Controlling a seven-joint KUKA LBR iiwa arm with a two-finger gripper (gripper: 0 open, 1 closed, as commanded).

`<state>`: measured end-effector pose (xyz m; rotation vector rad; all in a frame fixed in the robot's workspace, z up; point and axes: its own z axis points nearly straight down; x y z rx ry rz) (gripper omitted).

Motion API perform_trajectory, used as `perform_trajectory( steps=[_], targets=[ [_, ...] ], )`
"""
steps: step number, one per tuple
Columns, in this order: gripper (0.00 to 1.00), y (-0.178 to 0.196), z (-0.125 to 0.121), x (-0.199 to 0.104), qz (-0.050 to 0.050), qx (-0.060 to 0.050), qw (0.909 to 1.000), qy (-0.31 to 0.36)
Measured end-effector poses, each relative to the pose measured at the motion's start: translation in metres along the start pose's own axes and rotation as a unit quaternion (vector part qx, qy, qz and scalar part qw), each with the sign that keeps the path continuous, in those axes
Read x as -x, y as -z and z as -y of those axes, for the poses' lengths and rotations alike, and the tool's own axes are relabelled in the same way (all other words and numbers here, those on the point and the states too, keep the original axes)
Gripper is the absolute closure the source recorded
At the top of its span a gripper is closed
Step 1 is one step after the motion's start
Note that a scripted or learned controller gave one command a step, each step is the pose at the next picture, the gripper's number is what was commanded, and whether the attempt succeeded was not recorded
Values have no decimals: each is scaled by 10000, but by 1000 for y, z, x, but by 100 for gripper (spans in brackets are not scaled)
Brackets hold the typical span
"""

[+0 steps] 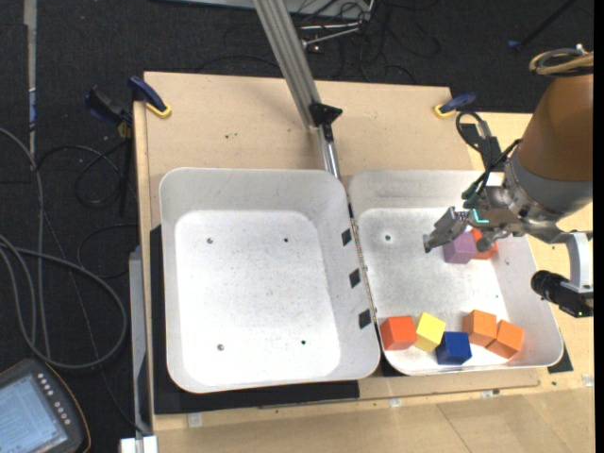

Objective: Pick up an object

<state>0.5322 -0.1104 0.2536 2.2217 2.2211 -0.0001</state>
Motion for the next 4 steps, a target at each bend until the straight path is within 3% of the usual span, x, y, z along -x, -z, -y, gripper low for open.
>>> perform_trajectory(
  steps=[3, 4],
  targets=[
    [0, -153, -3, -9, -6, -31, 10000, -4],
    [100, -140, -5, -9, 1, 7, 10000, -4]
  ],
)
